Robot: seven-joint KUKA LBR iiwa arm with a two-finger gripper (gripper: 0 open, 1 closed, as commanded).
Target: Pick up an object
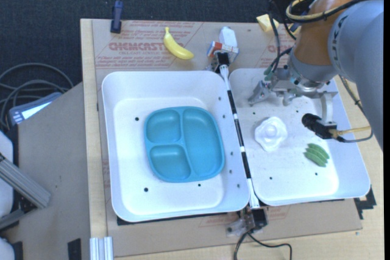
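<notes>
In the right bin [350, 182] a white crumpled-looking object [270, 133] lies near the middle. A small green object [317, 154] rests to its right. My gripper [269, 98] hangs over the bin's back part, just behind the white object and apart from it. Its two grey fingers [256, 95] stand spread, with nothing between them. The grey arm with its orange band [317, 33] reaches in from the upper right.
The left bin [122, 131] holds a blue divided plate [183, 143]. Behind the bins lie a banana [176, 46], a small carton [226, 41], a blue item [116, 15] and a yellow piece [264, 22]. A black part with a cable [317, 125] hangs by the wrist.
</notes>
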